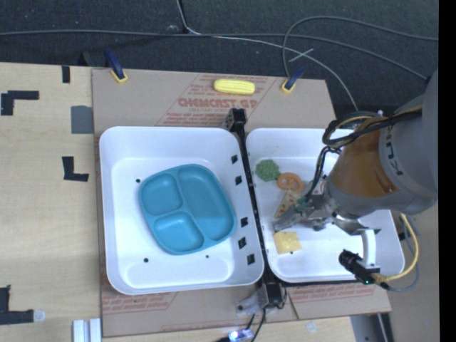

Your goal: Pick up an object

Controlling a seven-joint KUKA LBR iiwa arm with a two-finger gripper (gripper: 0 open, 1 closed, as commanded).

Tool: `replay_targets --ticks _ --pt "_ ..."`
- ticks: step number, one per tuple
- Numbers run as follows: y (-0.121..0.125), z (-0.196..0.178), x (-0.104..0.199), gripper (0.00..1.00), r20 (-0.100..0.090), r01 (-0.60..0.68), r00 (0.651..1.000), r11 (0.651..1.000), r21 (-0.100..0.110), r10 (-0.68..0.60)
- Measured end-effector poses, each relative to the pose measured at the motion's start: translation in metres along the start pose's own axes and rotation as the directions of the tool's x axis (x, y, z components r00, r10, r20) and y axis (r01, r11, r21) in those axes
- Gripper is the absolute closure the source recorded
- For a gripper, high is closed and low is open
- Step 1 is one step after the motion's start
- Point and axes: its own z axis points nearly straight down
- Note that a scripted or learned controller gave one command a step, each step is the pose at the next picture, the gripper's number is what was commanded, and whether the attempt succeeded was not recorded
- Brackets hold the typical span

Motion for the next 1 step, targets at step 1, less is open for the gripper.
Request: replay_targets --ticks 1 --pt "0.0008 -0.0114 -0.0007 1.0 0.002 -0.001 1.0 1.0 -0.004 0.001"
